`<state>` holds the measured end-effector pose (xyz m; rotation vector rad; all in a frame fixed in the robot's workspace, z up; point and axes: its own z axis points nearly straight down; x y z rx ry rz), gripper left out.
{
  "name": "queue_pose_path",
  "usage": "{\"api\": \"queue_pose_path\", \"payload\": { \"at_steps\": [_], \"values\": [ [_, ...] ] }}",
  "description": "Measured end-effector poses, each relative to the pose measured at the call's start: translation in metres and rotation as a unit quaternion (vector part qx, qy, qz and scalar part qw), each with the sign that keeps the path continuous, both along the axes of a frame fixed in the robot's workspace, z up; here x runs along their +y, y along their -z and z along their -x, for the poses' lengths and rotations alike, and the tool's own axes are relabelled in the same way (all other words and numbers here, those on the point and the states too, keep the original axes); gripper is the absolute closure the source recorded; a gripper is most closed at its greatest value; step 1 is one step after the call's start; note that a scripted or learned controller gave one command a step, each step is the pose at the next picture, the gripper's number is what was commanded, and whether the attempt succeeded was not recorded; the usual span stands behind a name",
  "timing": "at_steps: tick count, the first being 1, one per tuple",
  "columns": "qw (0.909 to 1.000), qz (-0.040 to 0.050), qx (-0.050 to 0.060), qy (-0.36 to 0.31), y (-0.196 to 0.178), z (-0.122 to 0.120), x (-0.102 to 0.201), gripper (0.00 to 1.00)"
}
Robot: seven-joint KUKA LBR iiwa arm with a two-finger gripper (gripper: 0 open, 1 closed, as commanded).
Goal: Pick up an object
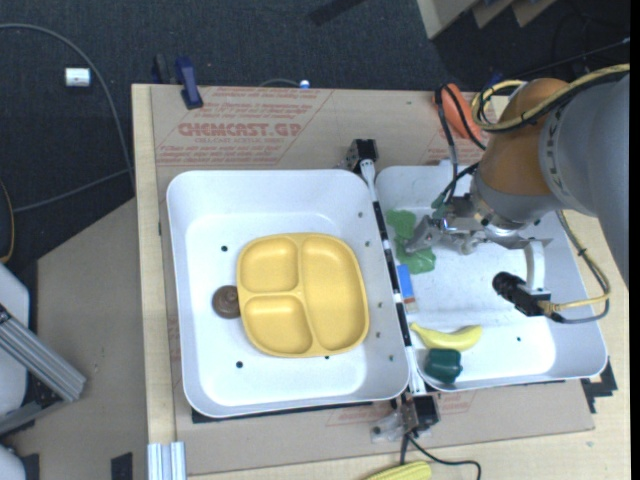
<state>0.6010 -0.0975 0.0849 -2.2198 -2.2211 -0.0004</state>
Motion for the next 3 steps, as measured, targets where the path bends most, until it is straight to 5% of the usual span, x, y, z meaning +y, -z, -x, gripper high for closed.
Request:
{"api": "queue_pose_path", "payload": {
  "at_steps": [1, 2, 3],
  "values": [
    [1.0, 0.0, 0.0, 0.001, 0.0, 0.005, 0.002, 0.0],
    [1.0, -0.0002, -0.002, 0.001, -0.011, 0.003, 0.002, 1.0],
    [1.0, 0.0006, 0.001, 0.001, 0.001, 0.065, -0.024, 1.0]
  ]
}}
